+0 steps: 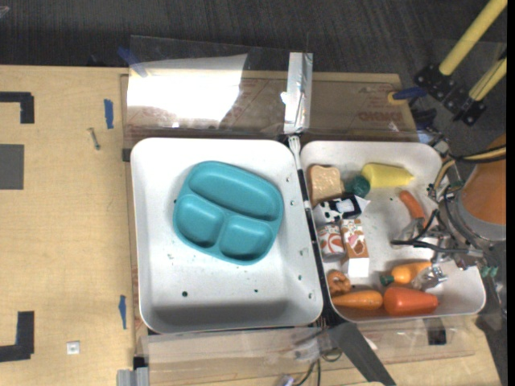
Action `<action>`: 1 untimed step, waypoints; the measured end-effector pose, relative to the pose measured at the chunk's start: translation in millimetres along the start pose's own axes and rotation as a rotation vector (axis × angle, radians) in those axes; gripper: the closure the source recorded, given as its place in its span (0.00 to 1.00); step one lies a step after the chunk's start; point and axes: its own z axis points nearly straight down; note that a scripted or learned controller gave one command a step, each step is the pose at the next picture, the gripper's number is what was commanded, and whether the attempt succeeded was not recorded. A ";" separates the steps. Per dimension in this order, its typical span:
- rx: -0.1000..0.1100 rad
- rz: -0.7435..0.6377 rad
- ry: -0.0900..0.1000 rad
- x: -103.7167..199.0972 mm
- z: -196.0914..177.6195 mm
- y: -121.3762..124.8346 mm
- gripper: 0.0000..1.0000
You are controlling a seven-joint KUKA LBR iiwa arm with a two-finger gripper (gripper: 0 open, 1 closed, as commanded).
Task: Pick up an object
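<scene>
The right bin (463, 300) holds several toy foods. A slice of bread (324, 182) and a yellow piece (386, 174) lie at its far side, with a small teal piece (358, 186) between them. A black and white toy (338, 208) and two small cartons (344, 238) lie along its left wall. At the near side lie an orange carrot-like piece (357, 299), a red pepper (410, 300) and a small orange fruit (401, 276). My gripper (434, 273) hangs low over the bin's near right part, just right of the small orange fruit and above the red pepper.
The left bin (161, 280) holds a teal divided plate (228, 211). An orange stick-like piece (411, 205) lies right of the yellow piece. The arm's orange band (489, 193) and loose cables (418, 233) hang over the right bin's right side. Yellow bars (480, 24) stand at the back right.
</scene>
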 end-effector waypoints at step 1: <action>0.001 0.125 -0.005 -66.7 1.5 -27.7 0.00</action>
